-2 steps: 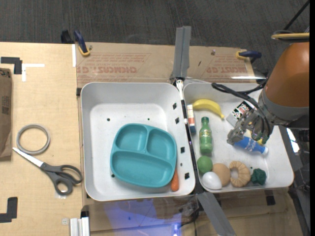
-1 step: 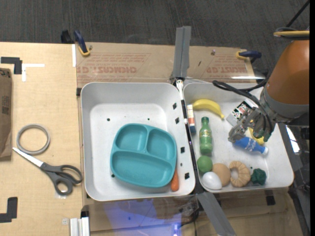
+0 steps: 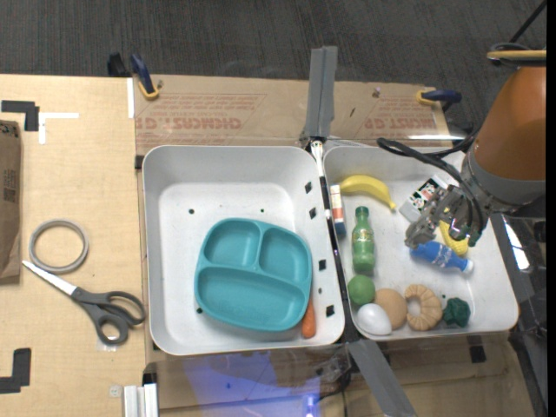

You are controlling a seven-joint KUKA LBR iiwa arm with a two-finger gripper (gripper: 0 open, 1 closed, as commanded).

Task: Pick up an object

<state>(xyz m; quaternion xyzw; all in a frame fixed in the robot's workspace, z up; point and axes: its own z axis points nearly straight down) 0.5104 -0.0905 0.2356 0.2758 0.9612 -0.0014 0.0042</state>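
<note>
Arm w/ orange band is reaching in from the right, gripper (image 3: pixel 432 224) hanging low over the right bin (image 3: pixel 498 307), near its right wall. Can't tell how the fingers are set, too much cable and metal clutter there. A blue bottle (image 3: pixel 443 255) is lying just below the gripper tip, tilted, w/ something yellow (image 3: pixel 455 237) beside it; whether they're touching the gripper, can't say.

Right bin is looking crowded: banana (image 3: pixel 367 188) sitting toward the back edge, green bottle (image 3: pixel 362 240) lying along the left wall, green ball (image 3: pixel 361 287) below it. Along the front edge: white egg shape (image 3: pixel 375 319), tan egg shape (image 3: pixel 391 306), a ring-shaped pastry (image 3: pixel 424 306), dark green piece (image 3: pixel 456 312) in the front-right corner. Little free floor, mostly a patch mid-bin.

Left bin (image 3: pixel 165 233) is holding a teal divided plate (image 3: pixel 254 274) toward the front, an orange bit (image 3: pixel 308 321) poking out at its front-right edge. Back half is giving open room.

On the worktop at left: tape roll (image 3: pixel 59 245), scissors (image 3: pixel 91 302).
</note>
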